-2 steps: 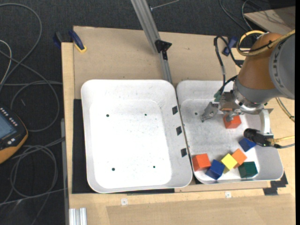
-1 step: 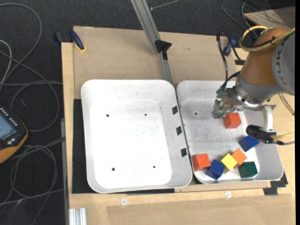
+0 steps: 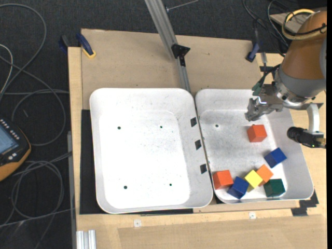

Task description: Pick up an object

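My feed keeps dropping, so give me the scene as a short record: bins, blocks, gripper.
left bin: white, a few dark dots on its floor
right bin: holds all the blocks
red block: alone, mid-bin
blue block: right side, apart from the cluster
front cluster: orange block, second blue block, yellow block, second orange block, green block
gripper: just behind the red block; grasp not discernible

Arm (image 3: 306, 45) cut off by the right edge
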